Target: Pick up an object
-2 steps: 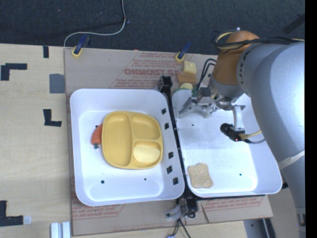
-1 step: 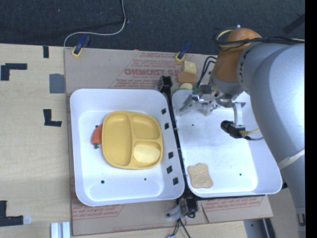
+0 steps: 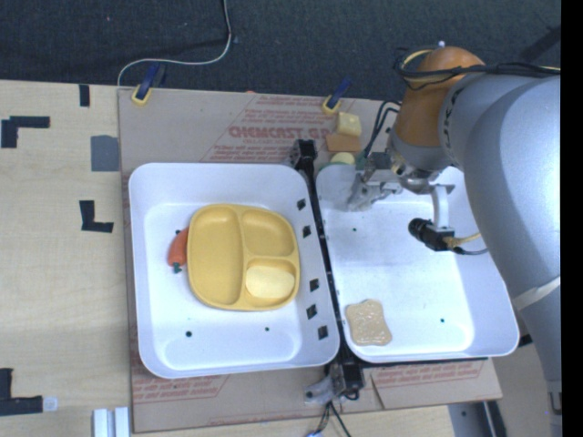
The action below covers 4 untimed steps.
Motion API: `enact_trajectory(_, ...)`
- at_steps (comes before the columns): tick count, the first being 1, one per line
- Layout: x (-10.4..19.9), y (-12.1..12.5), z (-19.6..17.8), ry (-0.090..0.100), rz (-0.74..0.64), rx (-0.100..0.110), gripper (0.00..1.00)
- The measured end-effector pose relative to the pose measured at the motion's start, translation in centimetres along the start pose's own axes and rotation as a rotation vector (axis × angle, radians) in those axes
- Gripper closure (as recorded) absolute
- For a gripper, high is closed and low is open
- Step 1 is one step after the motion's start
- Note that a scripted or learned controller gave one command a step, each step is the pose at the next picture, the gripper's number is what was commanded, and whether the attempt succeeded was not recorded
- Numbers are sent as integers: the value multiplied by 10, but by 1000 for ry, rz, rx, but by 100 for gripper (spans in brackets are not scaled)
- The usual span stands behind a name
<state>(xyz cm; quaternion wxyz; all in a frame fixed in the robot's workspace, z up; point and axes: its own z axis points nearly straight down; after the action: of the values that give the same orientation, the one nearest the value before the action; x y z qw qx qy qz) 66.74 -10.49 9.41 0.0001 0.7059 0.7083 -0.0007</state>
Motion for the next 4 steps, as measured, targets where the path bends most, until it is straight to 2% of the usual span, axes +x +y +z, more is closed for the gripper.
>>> enact_trajectory(1,0,0,0,-1,0,0,0)
enact_trajectory(2,0,0,-10,0,-1,1,100)
enact_trajectory(3,60,-41,-93,3,0,0,100)
enact_trajectory(4,58,-40,-90,1,1,0,0)
